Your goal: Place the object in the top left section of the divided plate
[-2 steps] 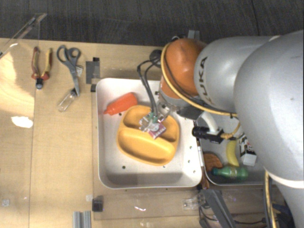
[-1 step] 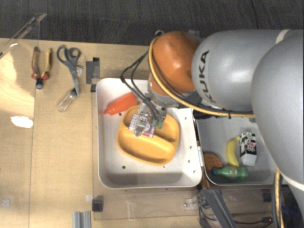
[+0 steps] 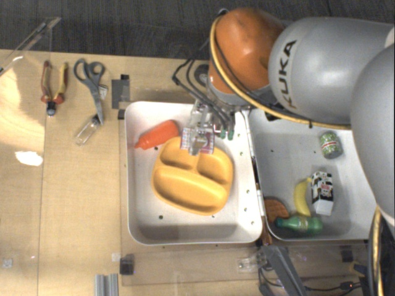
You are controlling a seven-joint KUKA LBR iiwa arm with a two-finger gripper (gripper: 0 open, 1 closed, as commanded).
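Divided plate [image 3: 192, 184] | carrot [image 3: 158, 134] long axis left-right, tip lower-left

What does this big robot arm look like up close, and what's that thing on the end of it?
The arm is bulky and rounded, light grey, with KUKA lettered in dark letters on its side and a glossy orange band above the wrist. Black cables loop around that joint. At its end is a small metallic gripper with a pinkish part and touches of green.

You see a bulky grey arm [image 3: 333, 66] lettered KUKA, an orange band [image 3: 244, 45], and black cables looping beside it.
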